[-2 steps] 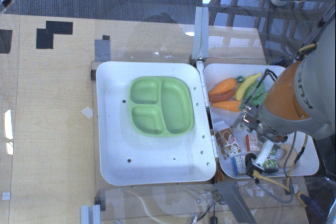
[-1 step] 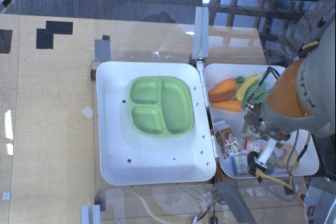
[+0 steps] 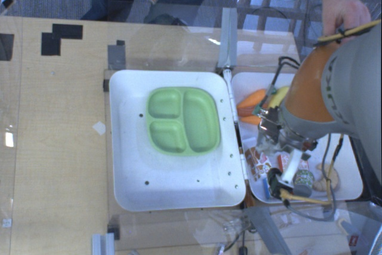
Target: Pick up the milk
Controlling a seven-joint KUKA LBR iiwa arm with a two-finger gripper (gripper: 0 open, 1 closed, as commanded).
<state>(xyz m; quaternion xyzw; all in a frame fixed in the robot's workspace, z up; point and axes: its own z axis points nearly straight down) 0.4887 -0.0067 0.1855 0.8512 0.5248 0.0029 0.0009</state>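
Observation:
My gripper (image 3: pixel 285 147) hangs low over the middle of the right bin (image 3: pixel 357 187), under the grey and orange arm (image 3: pixel 334 80). Just below it, towards the bin's front, lies a small white item with red marks (image 3: pixel 293 165) that looks like the milk. It is close under the gripper, but I cannot tell whether the gripper touches it or holds it. The arm hides much of this bin.
A green divided plate (image 3: pixel 182 120) lies in the left bin (image 3: pixel 125 182). The right bin also holds an orange carrot (image 3: pixel 250 98), a yellow banana (image 3: pixel 278 95), a red-and-white packet (image 3: pixel 258 162), a grey-green can (image 3: pixel 303 180) and a tan round thing (image 3: pixel 329 178). A person's hand (image 3: pixel 343 9) is at the upper right.

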